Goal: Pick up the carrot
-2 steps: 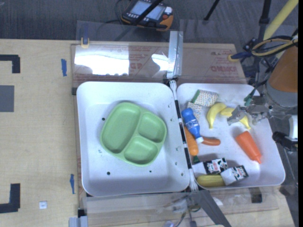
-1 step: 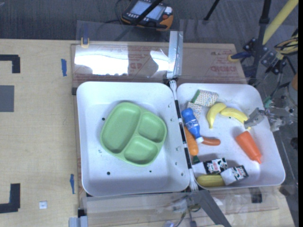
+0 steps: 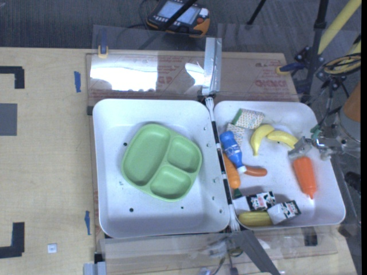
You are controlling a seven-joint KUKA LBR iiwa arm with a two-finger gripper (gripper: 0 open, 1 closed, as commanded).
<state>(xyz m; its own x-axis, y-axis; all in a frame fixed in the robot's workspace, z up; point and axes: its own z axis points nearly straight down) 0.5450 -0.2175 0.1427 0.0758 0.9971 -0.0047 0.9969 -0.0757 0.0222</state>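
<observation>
1. Currently the carrot (image 3: 305,175) lies in the right bin (image 3: 330,211), near that bin's right wall, in the right-middle of the frame. It rests flat on the bin floor, apart from the other items.
2. Its long axis runs roughly top to bottom in the frame, leaning slightly; the broad end points toward the upper part of the frame and the narrow tip toward the lower right.
3. The claw (image 3: 307,145) sits just above the carrot's broad end, at the bin's right side. The carrot lies directly below it in the frame, close by.
4. Whether the claw is released or clenched cannot be told; nothing is visibly held in it.
5. My judgement: the pick has not been made, and the coming move calls for a short shift toward the lower frame, closing across the carrot's narrow width.
6. Neighbours: two bananas (image 3: 269,136) lie to the upper left of the carrot, and a small sausage (image 3: 255,171) to its left, well clear.
7. The left bin (image 3: 109,211) holds a green divided plate (image 3: 161,162).
</observation>
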